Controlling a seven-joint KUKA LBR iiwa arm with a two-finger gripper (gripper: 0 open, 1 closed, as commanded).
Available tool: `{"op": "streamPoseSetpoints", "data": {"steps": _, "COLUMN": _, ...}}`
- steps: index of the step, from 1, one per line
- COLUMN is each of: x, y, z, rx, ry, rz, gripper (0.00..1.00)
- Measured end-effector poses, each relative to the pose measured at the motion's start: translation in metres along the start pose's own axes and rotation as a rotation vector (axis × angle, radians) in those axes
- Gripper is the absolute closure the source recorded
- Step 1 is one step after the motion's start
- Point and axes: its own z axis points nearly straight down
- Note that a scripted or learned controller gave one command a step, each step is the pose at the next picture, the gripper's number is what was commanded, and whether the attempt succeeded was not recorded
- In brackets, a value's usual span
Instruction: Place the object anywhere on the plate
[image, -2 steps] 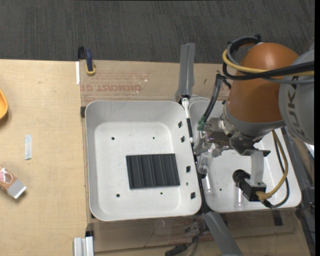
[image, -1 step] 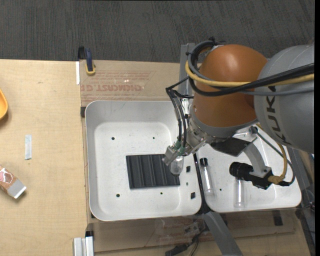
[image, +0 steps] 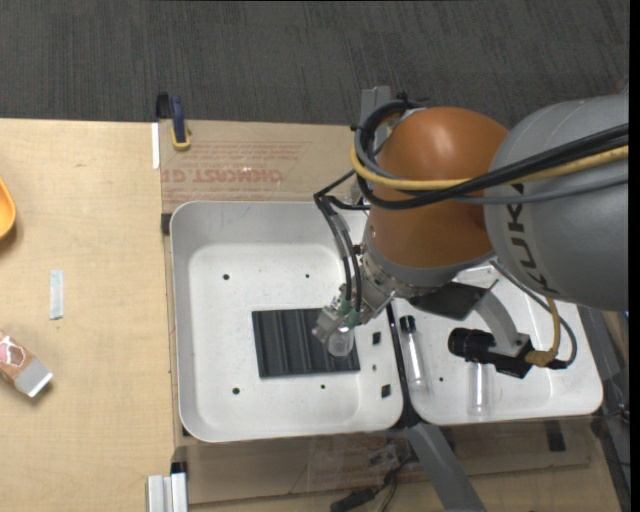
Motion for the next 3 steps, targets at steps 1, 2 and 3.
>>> {"op": "streamPoseSetpoints", "data": {"steps": 1, "x": 0.018, "y": 0.017, "z": -0.027, "rx": -0.004, "ry": -0.003, "rz": -0.459, "gripper": 1.00}}
{"op": "streamPoseSetpoints", "data": {"steps": 2, "x": 0.002, "y": 0.003, "z": 0.002, "rx": -0.003, "ry": -0.002, "rz": -0.560, "gripper": 1.00}}
{"op": "streamPoseSetpoints", "data": {"steps": 3, "x": 0.004, "y": 0.005, "z": -0.029, "rx": -0.005, "ry": -0.003, "rz": -0.557, "gripper": 1.00}}
